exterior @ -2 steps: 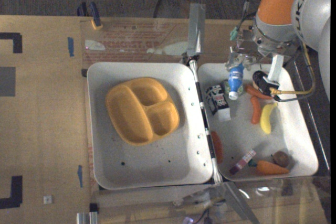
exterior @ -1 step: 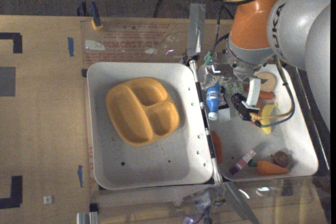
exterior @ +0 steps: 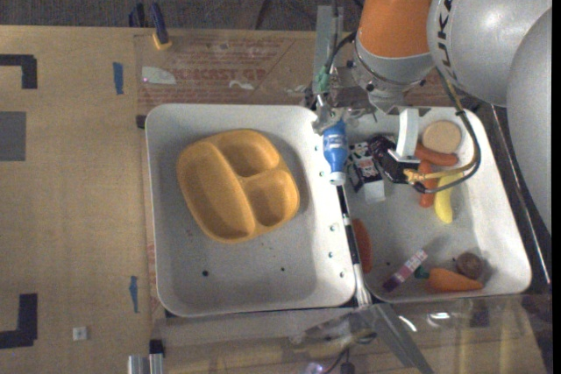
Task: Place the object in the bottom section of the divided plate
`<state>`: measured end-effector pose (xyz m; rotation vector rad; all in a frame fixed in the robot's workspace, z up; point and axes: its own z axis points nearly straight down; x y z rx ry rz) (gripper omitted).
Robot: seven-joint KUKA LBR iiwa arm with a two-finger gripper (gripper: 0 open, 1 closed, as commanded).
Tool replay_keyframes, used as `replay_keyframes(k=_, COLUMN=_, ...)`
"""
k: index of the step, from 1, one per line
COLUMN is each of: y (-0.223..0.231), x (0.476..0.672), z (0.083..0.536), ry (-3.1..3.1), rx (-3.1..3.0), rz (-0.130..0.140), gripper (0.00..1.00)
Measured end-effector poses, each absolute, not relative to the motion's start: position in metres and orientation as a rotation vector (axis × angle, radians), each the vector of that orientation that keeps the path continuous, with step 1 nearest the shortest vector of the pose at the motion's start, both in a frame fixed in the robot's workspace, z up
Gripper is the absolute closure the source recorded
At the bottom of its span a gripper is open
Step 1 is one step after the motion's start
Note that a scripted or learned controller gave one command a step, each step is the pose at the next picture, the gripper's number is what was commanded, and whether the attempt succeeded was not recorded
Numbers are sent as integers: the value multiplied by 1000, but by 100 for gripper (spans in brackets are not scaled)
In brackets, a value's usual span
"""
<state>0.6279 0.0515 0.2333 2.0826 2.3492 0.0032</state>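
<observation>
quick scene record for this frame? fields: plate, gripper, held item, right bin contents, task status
plate: yellow divided plate in the left bin, all three sections bare
gripper: gripper above the divider between the two bins, fingers hard to make out
held item: blue and white bottle hangs right under the gripper; grasp cannot be confirmed
right bin contents: right bin holds a banana, a carrot, a round tan disc, a marker, other small items
task status: nothing placed in the plate yet
</observation>
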Motion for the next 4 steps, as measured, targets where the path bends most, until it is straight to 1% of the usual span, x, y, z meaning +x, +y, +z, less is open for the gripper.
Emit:
replay_keyframes(k=1, y=69, x=603, z=189, ry=2292, rx=2151, rz=-2, gripper=100)
replay_keyframes(k=2, y=104, x=644, z=238, ry=2191, rx=2249, rz=2, gripper=100)
replay_keyframes(k=3, y=104, x=644, z=238, ry=2191, rx=2249, rz=1, gripper=0)
replay_keyframes(k=4, y=109, x=667, z=312, ry=1828, rx=2553, rz=1, gripper=0)
